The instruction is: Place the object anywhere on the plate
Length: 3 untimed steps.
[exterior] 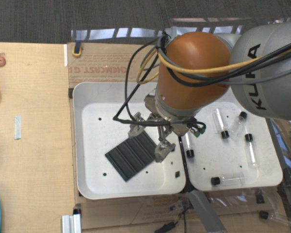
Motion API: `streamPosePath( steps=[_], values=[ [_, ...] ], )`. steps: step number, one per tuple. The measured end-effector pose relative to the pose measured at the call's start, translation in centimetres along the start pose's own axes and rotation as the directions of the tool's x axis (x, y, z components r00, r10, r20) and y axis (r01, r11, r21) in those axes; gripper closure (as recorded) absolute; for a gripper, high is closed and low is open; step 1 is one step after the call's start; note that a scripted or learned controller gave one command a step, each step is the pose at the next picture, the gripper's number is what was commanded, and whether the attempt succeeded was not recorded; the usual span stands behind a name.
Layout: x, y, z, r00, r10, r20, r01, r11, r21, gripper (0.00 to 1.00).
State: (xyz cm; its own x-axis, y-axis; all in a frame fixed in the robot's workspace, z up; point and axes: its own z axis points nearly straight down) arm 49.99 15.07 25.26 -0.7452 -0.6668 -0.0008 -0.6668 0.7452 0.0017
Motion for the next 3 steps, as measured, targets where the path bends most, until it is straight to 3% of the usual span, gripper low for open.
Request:
streamPosePath(
  steps=[1, 2, 3],
  values=[
    [-7.7, -3.1, -7.0, 0.995, 0.105, 0.004, -0.105, 0.995, 0.002, 0.00],
    [-7.7, -3.4, -7.9, 0.994, 0.112, 0.008, -0.112, 0.994, 0.001, 1.00],
    [-12.6, -0.8, -0.7, 1.000, -0.011, 0.002, 0.011, 1.000, 0.001, 1.00]
  ],
)
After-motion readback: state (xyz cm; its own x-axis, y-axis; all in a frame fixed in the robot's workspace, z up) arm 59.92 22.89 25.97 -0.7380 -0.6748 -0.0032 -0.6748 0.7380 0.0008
